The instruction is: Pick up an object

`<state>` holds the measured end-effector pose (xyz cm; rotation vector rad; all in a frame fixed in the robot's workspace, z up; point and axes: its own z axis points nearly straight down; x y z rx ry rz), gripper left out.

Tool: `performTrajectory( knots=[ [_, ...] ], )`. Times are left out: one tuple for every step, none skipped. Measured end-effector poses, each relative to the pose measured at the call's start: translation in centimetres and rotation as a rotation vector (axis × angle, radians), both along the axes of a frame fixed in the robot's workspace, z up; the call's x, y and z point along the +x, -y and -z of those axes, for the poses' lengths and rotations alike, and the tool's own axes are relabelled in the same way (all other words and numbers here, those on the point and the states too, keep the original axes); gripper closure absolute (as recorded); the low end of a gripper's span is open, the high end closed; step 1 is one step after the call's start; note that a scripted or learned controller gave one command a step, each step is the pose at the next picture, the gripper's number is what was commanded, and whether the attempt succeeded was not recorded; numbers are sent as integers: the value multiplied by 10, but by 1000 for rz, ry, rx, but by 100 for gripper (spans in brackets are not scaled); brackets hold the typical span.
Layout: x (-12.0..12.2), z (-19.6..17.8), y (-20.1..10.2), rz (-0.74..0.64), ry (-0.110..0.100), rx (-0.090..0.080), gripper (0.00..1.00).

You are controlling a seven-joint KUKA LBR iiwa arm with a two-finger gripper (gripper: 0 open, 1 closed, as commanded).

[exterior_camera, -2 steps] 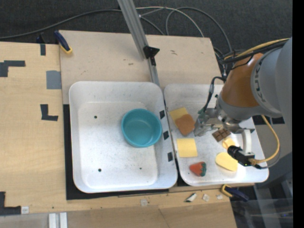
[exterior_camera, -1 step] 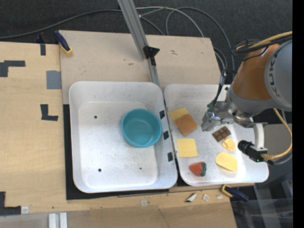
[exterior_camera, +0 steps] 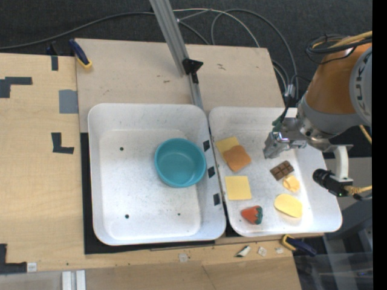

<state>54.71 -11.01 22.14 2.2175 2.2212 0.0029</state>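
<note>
the two bins [exterior_camera: 109, 162] look like smooth white plastic with tiny dark specks. the blue bowl [exterior_camera: 179, 162] is shiny plastic. the bench [exterior_camera: 30, 162] is pale matt wood. the pole [exterior_camera: 166, 17] is grey metal.

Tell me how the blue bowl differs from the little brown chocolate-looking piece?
The blue bowl is round, hollow and far larger; the brown piece is small, flat and rectangular. The bowl sits in the left bin, the brown piece in the right bin just below the gripper. Both rest on a bin floor.
</note>
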Motion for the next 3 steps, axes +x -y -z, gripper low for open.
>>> performTrajectory(
  knots=[
    [3,10,-55,-5,-6,2,100],
    [3,16,-114,-6,-6,3,100],
    [12,10,-161,-6,-5,2,100]
  ],
)
